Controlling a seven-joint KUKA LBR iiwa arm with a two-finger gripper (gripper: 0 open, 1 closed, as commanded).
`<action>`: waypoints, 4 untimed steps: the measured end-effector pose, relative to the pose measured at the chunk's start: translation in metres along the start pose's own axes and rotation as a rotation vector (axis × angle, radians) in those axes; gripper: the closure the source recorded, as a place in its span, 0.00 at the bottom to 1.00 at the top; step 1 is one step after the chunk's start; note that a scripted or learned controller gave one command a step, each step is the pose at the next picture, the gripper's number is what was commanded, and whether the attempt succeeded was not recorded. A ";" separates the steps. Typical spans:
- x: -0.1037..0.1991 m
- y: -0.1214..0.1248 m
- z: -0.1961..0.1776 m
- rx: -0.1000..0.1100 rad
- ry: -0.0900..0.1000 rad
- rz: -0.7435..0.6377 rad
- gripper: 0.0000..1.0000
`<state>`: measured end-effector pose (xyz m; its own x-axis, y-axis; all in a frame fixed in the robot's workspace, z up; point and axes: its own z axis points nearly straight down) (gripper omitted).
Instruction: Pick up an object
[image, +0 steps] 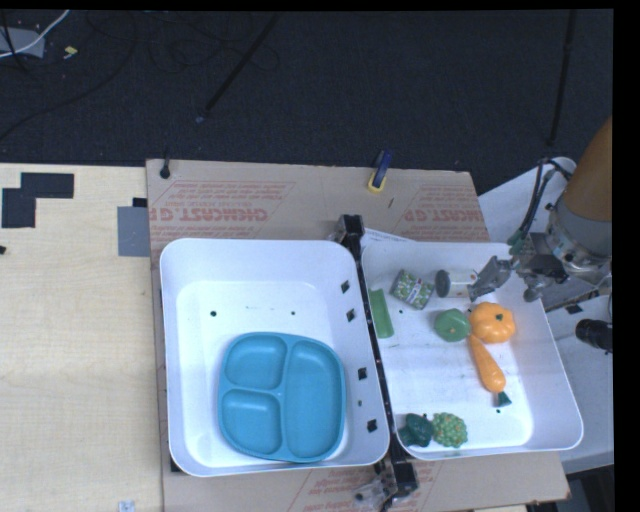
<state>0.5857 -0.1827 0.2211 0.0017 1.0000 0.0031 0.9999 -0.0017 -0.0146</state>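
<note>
The right bin (560, 400) holds several toy foods. An orange pumpkin (492, 323) lies next to a green round piece (452, 325), with a carrot (488, 367) just below them. A green can (410, 289) and a small dark cylinder (441, 282) sit near the bin's back. A green stick (380, 312) lies along its left wall. A dark green piece (418, 430) and a yellow-green bumpy piece (450, 430) rest at the front. My gripper (510, 280) hangs over the bin's back right, just behind the pumpkin, open with nothing between its fingers.
The left bin (200, 290) holds a blue divided plate (281, 395). A black divider (362, 330) runs between the bins. Brown cardboard (260, 205) lies under both bins. A blue and yellow clamp (379, 172) sits at the cardboard's back edge.
</note>
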 end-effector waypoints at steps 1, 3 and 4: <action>0.000 0.003 -0.008 -0.014 -0.003 -0.002 0.00; 0.001 0.001 0.081 -0.008 -0.001 -0.003 0.00; 0.001 0.007 0.104 -0.028 -0.006 0.000 0.00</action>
<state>0.5908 -0.1819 0.1174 0.0013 1.0000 -0.0031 0.9999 -0.0013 0.0137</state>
